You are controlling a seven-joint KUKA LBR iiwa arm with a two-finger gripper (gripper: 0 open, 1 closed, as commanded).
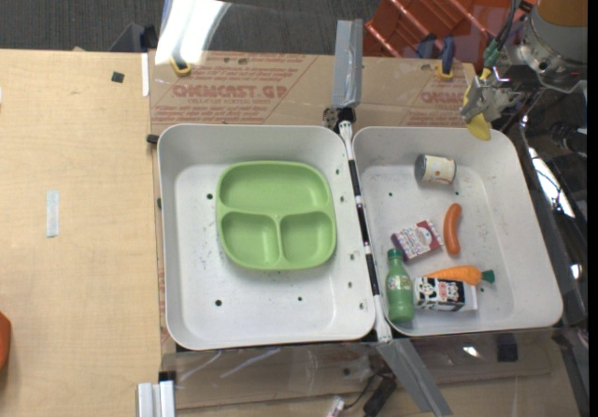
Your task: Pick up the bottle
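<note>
Because the bottle (399, 288) lies against the right bin's (523, 172) left wall at lower centre, a grasp looks cramped. The gripper (486, 99) hovers upper right, well apart; I cannot tell its jaws' state.

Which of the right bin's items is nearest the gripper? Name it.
The small can, lying on its side at the far end of the right bin. The bottle, sausage, carrot and cartons lie farther from the gripper.

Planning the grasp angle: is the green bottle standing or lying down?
Lying down: the bottle shows its full length along the right bin's left wall.
</note>
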